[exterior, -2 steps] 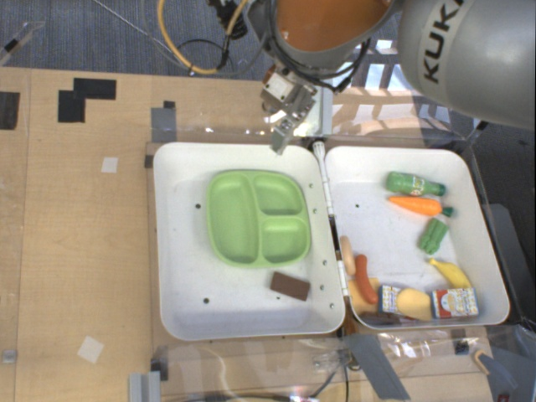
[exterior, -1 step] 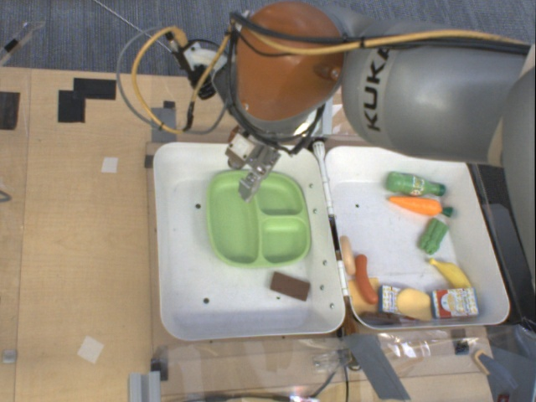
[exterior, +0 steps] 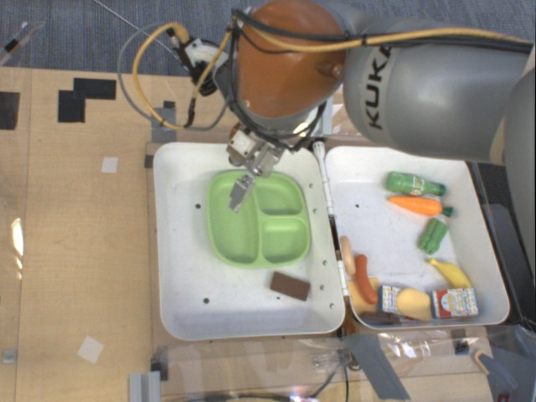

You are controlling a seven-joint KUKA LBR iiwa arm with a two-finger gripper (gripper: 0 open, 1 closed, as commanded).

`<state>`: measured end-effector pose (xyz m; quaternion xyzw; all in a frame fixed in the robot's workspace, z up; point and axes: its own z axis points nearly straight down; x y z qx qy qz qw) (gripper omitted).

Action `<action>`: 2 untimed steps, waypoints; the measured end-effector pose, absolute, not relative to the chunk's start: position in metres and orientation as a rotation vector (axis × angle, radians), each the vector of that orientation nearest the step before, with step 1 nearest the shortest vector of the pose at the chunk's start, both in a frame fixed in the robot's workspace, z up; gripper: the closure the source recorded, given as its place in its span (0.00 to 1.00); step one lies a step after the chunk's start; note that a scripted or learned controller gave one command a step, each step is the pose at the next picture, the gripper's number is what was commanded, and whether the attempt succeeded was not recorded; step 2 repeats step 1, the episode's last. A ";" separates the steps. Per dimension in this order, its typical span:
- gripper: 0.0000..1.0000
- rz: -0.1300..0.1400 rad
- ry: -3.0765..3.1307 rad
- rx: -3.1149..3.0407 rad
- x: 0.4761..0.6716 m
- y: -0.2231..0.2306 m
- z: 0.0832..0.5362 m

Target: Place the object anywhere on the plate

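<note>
A green plate point(exterior: 280, 239) with three compartments lies in the left white bin point(exterior: 180, 300). A small brown block point(exterior: 290, 286) rests on the bin floor just off the plate's near right corner, apart from the gripper. My gripper point(exterior: 239, 195) hangs over the plate's large left compartment, near its far edge, pointing down and to the left. Nothing shows on the plate itself. The arm's orange band and grey body cover the far rim of the bin.
The right bin point(exterior: 368, 224) holds a green bottle point(exterior: 414, 183), a carrot point(exterior: 416, 205), a green vegetable point(exterior: 433, 235), a banana point(exterior: 452, 272), a sausage point(exterior: 362, 273) and small cartons point(exterior: 455, 302) along its near edge. A ridge point(exterior: 328, 224) divides the two bins.
</note>
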<state>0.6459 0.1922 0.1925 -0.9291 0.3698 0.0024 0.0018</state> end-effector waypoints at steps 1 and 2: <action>1.00 0.012 1.160 -2.911 0.646 0.194 0.202; 1.00 0.012 1.160 -2.911 0.646 0.194 0.202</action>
